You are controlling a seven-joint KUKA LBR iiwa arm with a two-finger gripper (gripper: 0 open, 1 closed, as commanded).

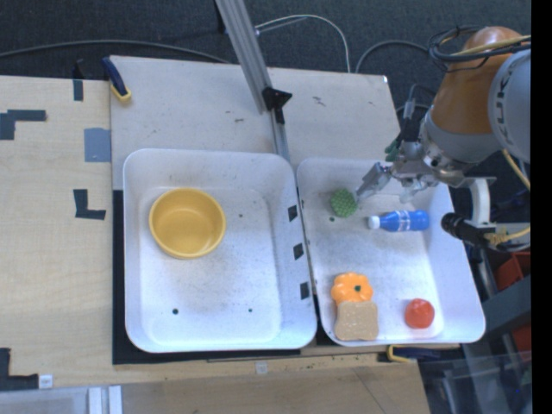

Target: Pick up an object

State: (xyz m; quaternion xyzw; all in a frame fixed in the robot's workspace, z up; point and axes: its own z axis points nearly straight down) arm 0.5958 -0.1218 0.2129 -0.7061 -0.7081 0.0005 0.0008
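Observation:
The right bin (448,257) holds a small green knobbly object (343,202) near its back left, a blue bottle (399,222) lying on its side, an orange fruit-like toy (352,288), a tan bread slice (356,321) and a red ball-like toy (419,313). My gripper (385,195) hangs over the back of this bin, open, with one finger (371,182) slanting toward the green object and the other just above the bottle. Nothing sits between the fingers.
A yellow bowl (186,222) stands in the left bin (250,317). A grey metal post (246,37) rises from behind the bins' shared edge. Cables run across the dark floor behind the bench.

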